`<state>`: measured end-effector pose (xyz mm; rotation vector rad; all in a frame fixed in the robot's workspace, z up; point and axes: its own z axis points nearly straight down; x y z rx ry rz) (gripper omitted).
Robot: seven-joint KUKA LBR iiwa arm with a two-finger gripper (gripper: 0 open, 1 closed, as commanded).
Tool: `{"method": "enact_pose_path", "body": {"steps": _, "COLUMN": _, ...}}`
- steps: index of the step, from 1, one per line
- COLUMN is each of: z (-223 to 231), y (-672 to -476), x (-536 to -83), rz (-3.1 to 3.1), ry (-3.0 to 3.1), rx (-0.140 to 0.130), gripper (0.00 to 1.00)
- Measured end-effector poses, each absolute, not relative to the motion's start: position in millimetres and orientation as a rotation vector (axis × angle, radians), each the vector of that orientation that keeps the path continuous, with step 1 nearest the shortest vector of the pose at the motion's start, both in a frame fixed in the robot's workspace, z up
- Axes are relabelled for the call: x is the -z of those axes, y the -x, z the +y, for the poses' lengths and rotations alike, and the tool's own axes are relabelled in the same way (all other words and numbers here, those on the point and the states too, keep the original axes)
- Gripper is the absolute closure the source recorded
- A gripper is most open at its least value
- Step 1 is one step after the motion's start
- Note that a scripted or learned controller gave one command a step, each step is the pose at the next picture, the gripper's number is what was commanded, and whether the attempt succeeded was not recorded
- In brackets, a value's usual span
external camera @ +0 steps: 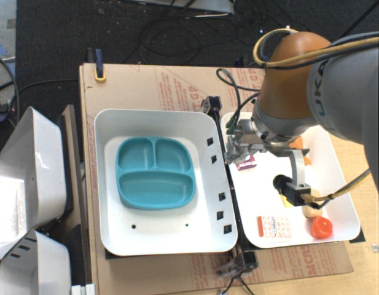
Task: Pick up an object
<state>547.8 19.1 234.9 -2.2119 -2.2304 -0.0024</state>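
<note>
White plastic makes up the 2 shallow bins, which sit side by side on a bench (pixel 164 85) topped with brown board. The left bin (pixel 102 183) holds a teal plate (pixel 155 172) with 3 compartments, lying flat a little left of the bin's middle.

The arm (pixel 336 97) reaches in from the right and bends down over the right bin (pixel 344 192). Its claw (pixel 241 149) is at that bin's upper left, close to the wall shared with the left bin. I cannot tell whether the claw is open or closed, and nothing can be seen held in it.

A small pink scrap (pixel 246 163) lies on the bin floor just below the claw. Whether the 2 touch is unclear.

The other loose things are in the lower part of the right bin, well apart from the claw:
- a card (pixel 274 226) with red print, lying flat near the front wall
- an orange cap (pixel 321 227) to the card's right
- a pale ball (pixel 311 212) just above the cap, beside it
</note>
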Motion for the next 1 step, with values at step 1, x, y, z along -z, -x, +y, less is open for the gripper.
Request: {"method": "enact_pose_path", "body": {"steps": 1, "z": 71.2, "y": -533.1, "x": -223.4, "rz": -2.228, "ry": 2.210, "rx": -0.002, "gripper": 1.00}}
